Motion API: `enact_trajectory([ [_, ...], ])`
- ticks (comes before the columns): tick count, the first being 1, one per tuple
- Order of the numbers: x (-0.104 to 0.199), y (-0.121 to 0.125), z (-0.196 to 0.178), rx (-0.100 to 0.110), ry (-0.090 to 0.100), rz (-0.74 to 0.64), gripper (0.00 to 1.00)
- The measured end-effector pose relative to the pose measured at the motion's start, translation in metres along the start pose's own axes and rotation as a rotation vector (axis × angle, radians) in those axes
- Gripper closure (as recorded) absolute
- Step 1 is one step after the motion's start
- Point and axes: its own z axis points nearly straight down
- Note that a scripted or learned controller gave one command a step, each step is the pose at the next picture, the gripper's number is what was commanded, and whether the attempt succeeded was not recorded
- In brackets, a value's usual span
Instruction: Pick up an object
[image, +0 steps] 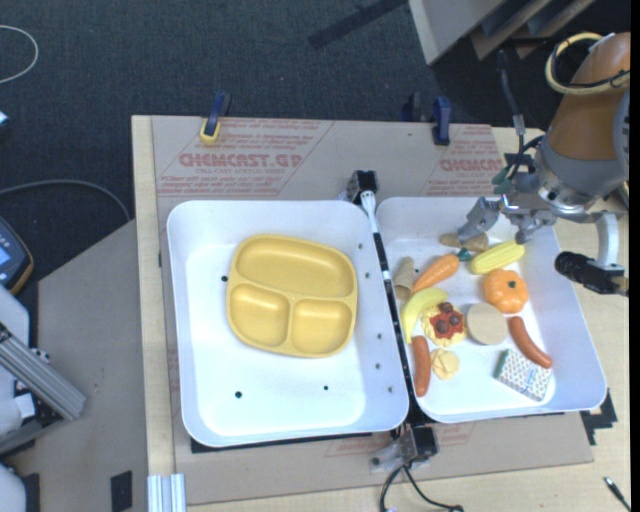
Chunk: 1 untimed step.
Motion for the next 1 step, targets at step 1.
enact_trajectory([
  [1,0.0003,0.0031,-0.0096,-0.016,-0.003,-0.003,0.00],
])
